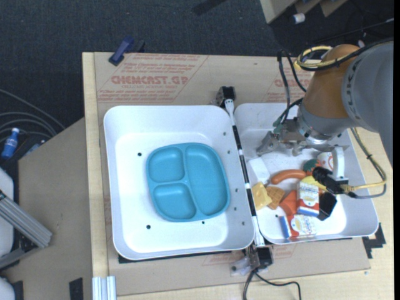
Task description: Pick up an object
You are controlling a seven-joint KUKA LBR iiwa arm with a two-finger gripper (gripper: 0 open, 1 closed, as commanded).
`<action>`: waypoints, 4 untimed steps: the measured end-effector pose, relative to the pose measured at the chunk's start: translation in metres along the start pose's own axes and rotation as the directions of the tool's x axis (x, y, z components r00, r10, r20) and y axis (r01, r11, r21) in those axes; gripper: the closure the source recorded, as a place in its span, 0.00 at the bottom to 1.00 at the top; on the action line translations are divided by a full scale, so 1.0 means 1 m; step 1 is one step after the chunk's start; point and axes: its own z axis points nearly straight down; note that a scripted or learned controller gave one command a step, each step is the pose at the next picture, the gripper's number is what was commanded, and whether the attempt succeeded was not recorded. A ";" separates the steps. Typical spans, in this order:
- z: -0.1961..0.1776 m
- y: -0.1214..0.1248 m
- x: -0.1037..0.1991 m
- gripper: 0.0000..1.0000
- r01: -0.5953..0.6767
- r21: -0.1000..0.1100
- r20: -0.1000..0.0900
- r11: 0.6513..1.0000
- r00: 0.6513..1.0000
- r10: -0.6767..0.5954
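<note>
- While the arm reaches over the right bin, its gripper hangs above the bin's far part; its state is unclear.
- Small objects crowd that bin's near half.
- 1 blue divided plate lies in the left bin.

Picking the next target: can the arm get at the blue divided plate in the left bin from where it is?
Probably yes. The blue divided plate lies alone and uncovered in the left bin; the arm hangs above the right bin.
</note>
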 end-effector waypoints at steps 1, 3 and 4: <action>0.010 0.035 0.001 0.00 0.002 0.000 0.000 1.000 1.000 -0.002; 0.010 0.000 0.006 0.00 0.000 0.002 0.000 1.000 1.000 0.000; 0.000 0.001 0.006 1.00 0.000 0.001 0.000 1.000 1.000 0.000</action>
